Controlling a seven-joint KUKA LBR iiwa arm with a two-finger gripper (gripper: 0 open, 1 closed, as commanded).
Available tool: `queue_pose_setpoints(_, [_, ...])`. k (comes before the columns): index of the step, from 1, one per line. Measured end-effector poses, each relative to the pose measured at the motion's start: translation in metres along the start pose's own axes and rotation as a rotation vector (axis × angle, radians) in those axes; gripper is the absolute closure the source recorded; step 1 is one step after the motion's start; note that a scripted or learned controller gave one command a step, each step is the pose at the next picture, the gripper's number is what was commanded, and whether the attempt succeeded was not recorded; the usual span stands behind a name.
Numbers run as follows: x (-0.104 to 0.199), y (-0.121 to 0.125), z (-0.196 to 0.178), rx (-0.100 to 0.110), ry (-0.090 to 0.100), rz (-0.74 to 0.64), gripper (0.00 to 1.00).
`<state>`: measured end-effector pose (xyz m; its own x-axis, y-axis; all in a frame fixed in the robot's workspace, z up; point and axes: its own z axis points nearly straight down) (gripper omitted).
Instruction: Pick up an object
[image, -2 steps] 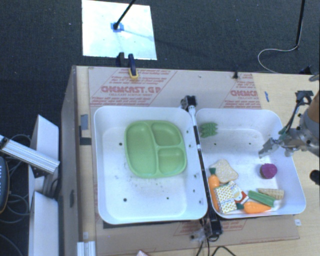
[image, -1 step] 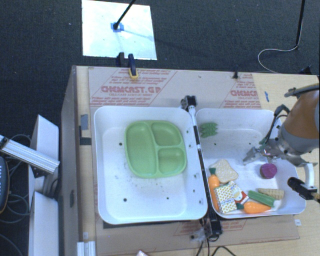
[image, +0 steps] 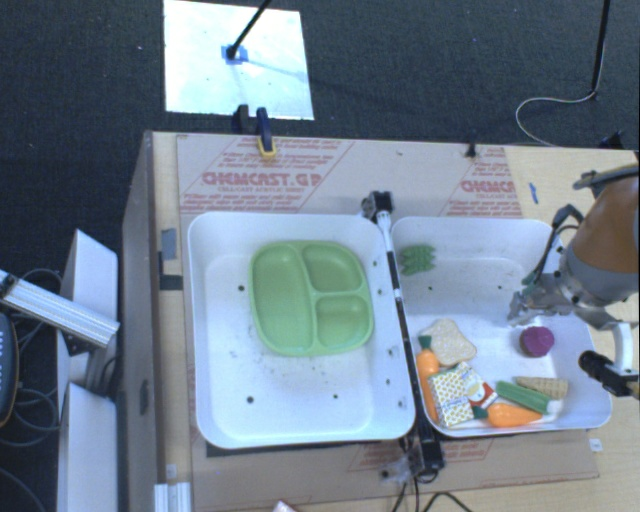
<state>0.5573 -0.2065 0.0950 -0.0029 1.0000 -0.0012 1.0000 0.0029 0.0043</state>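
1. Two shallow white bins sit side by side on the surface (image: 300, 165): the left bin (image: 225, 400) holds a green divided plate (image: 310, 298), and the right bin (image: 470, 235) holds a scatter of toy food.
2. The arm (image: 610, 235), grey with an orange band, comes in from 3 o'clock, and its hand (image: 538, 300) hangs low over the right bin, near that bin's 3 o'clock side.
3. Whether the hand is open or closed cannot be told from this slanted view; nothing can be seen gripped in it.
4. A purple round toy (image: 537, 341) lies on the bin floor just beside the hand, at about 6 o'clock from it.
5. A bread slice (image: 450, 343) lies at about 8 o'clock from the hand, well apart from it.
6. A small printed carton (image: 455, 393) lies near the bin's 6 o'clock rim, touching an orange carrot (image: 428, 375) on its 9 o'clock side.
7. A green stick-shaped toy (image: 523, 396) lies over a second orange piece (image: 512, 415), with a cracker (image: 545, 385) just beside them, all at 6 o'clock from the purple toy.
8. A green leafy piece (image: 417, 259) lies alone at the bin's 10 o'clock corner, well apart from the hand.
9. No object stands between the hand and the purple toy.
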Motion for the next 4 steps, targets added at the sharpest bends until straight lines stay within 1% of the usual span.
queue_pose_setpoints(1, [0.0,0.0,0.0,0.0,0.0,0.0,0.0])
queue_pose_setpoints(2, [0.0,0.001,-0.011,-0.002,0.0,-0.001,1.0])
queue_pose_setpoints(3, [0.0,0.001,-0.01,-0.002,0.0,-0.002,0.0])
queue_pose_setpoints(4, [0.0,-0.071,0.01,0.004,0.001,0.002,0.0])
